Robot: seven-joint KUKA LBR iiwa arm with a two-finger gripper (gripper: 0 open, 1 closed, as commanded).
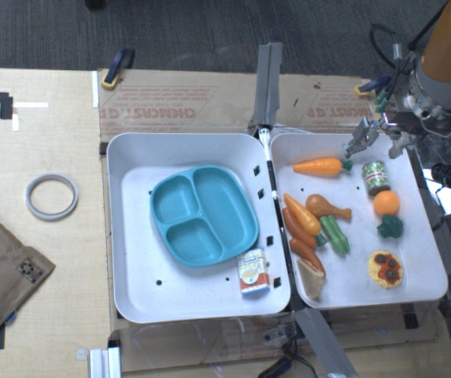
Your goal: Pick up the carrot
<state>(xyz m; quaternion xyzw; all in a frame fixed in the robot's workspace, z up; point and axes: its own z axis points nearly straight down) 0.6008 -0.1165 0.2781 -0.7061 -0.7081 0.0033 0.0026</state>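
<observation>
Both bins [123, 235] are seen as smooth white plastic w/ a slight sheen. The divided plate [204, 215] is moulded teal plastic, semi-glossy. The carrot [318, 166] & orange [386, 203] look like smooth toy plastic, matt to satin. The bench top [36, 132] is pale wood, matt; brown corrugated cardboard [178, 101] w/ printed lettering is laid under the bins. The tape roll [52, 196] looks glossy. The gripper [382, 136] is bare grey metal. Floor is dark carpet, rough.

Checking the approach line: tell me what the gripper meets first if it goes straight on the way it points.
Probably the orange carrot with its green top, lying just beyond the gripper in the right white bin; depth is unclear from above.
</observation>
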